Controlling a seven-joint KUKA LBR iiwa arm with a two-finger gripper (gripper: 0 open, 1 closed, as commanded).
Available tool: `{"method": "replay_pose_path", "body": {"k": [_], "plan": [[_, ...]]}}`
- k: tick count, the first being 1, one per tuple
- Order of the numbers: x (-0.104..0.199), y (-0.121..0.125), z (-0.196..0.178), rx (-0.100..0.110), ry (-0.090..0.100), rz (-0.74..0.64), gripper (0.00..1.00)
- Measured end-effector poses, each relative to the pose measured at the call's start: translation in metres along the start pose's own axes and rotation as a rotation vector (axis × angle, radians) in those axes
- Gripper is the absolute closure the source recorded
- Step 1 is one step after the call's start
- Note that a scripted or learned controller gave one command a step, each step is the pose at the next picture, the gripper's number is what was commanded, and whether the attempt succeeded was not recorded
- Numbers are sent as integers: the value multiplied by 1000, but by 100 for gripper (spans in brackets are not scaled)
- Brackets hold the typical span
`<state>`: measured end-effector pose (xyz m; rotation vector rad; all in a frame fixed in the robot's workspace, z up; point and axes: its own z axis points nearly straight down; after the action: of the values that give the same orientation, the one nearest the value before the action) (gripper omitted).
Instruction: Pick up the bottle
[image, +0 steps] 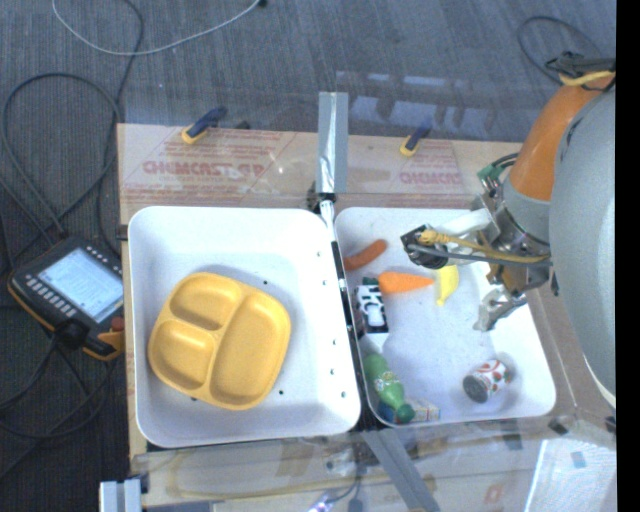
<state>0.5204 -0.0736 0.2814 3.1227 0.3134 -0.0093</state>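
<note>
The green bottle (385, 386) lies on its side in the nearest corner of the right bin (530, 402), nearer the camera than the hand (490, 308) and well off to the side of it, away from the arm. It is tucked along the wall shared with the left bin (240, 225). That probably leaves little room on that side for a grasp, so an approach from straight above looks most workable.

A small red-and-white can (487, 380) lies tipped over just on the near side of the hand, close enough that a low sweep toward the bottle could knock it.

The hand hangs above the bin's arm-side half, apart from the bottle and not yet lined up with it. I cannot tell how far open it is, and nothing can be made out in its hold.

Just past the hand, toward the bin's middle, a yellow toy banana (447, 284) and an orange toy carrot (405, 283) lie touching. A black-and-white packet (372, 306) and a reddish toy sausage (365, 253) lie further out by the dividing wall.

Far across from the hand, a yellow divided plate (220, 340) fills much of the left bin.

Beyond the hand, two yellow-handled clamps (203, 124) grip the counter (250, 170) at its back edge.
</note>
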Motion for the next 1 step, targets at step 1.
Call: {"method": "replay_pose_path", "body": {"k": [1], "plan": [[-35,-20,71,4,-2,-1,0]]}}
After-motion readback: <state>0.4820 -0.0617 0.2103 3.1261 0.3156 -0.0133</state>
